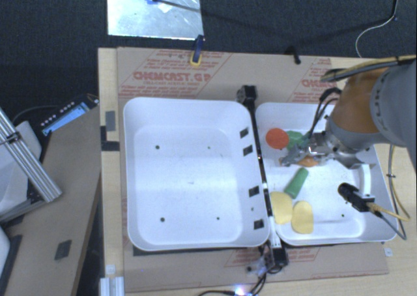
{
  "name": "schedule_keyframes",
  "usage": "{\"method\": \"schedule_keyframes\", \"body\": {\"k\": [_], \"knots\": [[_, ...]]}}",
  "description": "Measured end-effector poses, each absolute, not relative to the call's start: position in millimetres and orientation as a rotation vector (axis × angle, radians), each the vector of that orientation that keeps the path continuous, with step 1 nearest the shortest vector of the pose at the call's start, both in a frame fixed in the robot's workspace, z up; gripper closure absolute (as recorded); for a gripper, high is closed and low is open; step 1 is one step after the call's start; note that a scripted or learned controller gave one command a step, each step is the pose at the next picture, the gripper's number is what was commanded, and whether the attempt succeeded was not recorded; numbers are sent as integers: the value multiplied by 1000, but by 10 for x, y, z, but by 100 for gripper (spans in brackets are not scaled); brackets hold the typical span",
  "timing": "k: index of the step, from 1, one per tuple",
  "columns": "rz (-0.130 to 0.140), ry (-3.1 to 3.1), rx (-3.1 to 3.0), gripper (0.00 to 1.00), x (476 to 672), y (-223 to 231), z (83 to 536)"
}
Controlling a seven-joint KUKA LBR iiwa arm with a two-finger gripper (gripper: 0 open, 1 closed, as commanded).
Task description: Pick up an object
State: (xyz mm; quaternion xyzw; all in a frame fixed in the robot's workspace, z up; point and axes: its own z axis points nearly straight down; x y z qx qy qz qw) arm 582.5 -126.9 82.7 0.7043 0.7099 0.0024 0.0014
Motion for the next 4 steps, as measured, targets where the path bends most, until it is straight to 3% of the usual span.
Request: {"method": "schedule_keyframes", "body": {"k": [1, 2, 3, 4], "knots": [[3, 2225, 2214, 100, 5796, -1289, 952], [-4, 2229, 2226, 100, 4899, -875, 905], [20, 2233, 2198, 100, 5516, 53, 1906], [5, 2231, 2211, 100, 5673, 482, 1844]]}}
